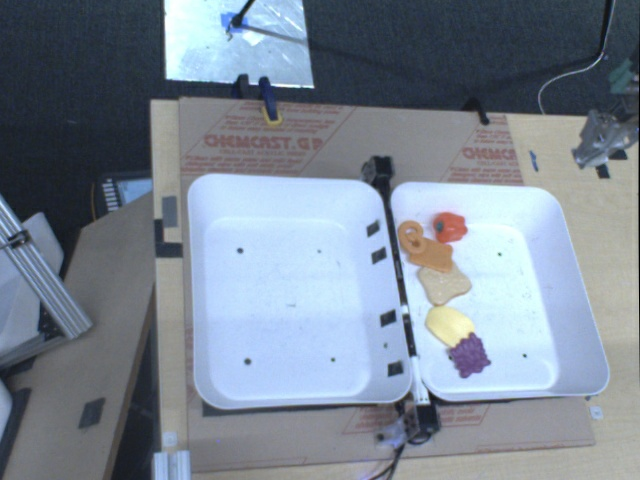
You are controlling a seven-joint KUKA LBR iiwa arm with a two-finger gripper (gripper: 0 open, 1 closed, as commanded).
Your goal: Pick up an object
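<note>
Several small toy foods lie along the left side of the right bin (pixel 560 268). From back to front they are a red pepper (pixel 450 226), an orange piece with a ring end (pixel 426 248), a beige piece (pixel 444 285), a yellow piece (pixel 449 324) and a purple grape bunch (pixel 468 356). My gripper (pixel 600 144) is at the far right edge of the view, beyond the right bin's back right corner and well away from every object. Nothing is seen in it.
The left bin (pixel 290 288) adjoins the right one along a black clipped seam (pixel 395 288). Both rest on a cardboard sheet (pixel 300 138). A shiny foil square (pixel 238 28) lies at the back, and a metal frame (pixel 40 288) stands at the left.
</note>
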